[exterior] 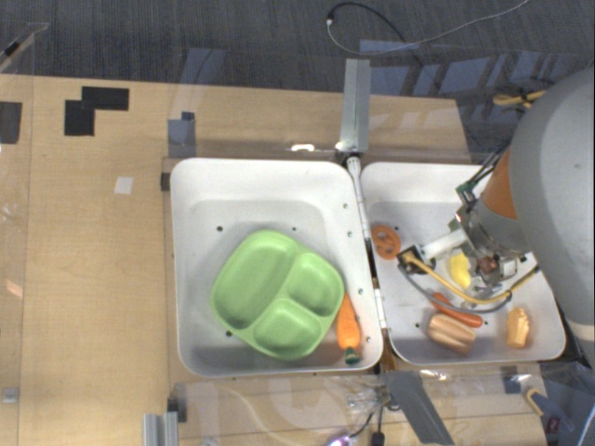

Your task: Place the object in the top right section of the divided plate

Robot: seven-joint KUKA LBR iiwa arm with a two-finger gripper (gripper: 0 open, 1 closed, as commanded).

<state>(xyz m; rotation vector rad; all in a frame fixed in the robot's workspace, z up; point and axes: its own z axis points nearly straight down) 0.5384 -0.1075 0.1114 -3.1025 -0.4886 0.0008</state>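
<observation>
Plate (277,294), green and divided, sits in the left bin (200,203); right of it the claw (485,266) hovers above a yellow piece (459,269), grip state unclear. Seat fingers squarely around it before lifting.

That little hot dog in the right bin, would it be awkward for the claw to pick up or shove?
The hot dog looks like a rounded, smooth plastic toy, so it would probably be stiff and light. Its tube shape suggests it may roll if pushed from the side. Lying near the bin wall beside a yellow piece, it might slip unless gripped across its width.
</observation>
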